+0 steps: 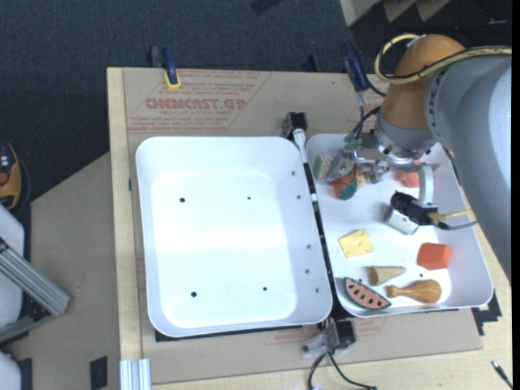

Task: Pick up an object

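Jaws: low over the far end of the right bin [471, 275], close to the wall shared with the left bin [219, 234]. From this angle I cannot tell whether they are open or closed, and nothing is seen gripped. Right beneath them lies a small toy [346, 187] — red and orange with a green patch, rounded, apparently moulded plastic; judged the likeliest pick. Assessment: light, stiff and smooth-skinned, so liable to roll or slip out of a pinch; best taken squarely across its middle. A pale green piece [325, 166] sits just beside it toward the bin wall and crowds the approach on that side. Further out: a red piece [409, 179] under the wrist; a yellow wedge [355, 242], flat-faced and matte, mid-bin; an orange block [433, 255], squarish, toward the outer wall. At the near end lie a tan cone [386, 274], a glossy brown drumstick [414, 291] and a melon slice [366, 293] at the rim. Both bins are smooth white plastic — set on a plywood counter [244, 120].
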### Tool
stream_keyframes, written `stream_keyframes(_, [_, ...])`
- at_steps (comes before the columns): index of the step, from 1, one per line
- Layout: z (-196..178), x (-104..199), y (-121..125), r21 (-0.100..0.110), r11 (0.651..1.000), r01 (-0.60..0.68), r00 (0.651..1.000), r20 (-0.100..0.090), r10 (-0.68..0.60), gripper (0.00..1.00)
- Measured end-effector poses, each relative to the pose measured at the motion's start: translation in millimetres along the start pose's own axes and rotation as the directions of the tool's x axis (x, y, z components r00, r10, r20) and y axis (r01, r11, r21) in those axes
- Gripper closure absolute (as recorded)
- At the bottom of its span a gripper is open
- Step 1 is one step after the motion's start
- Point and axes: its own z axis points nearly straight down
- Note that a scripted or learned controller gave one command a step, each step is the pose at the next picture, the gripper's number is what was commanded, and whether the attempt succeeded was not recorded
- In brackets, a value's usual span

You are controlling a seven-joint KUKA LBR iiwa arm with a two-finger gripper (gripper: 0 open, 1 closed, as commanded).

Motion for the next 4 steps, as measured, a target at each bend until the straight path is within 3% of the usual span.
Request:
stream_keyframes(1, [-11.1,0.2,-0.4,-0.003,1.0,-0.003,1.0,-0.001,0.003,1.0])
stream_keyframes(2, [-107.0,91.4,16.8,-0.014,1.0,0.005,1.0,-0.005,-0.006,1.0])
stream_keyframes(4, [-181.2,255.2,10.3,-0.01,1.0,0.006,1.0,-0.005,-0.006,1.0])
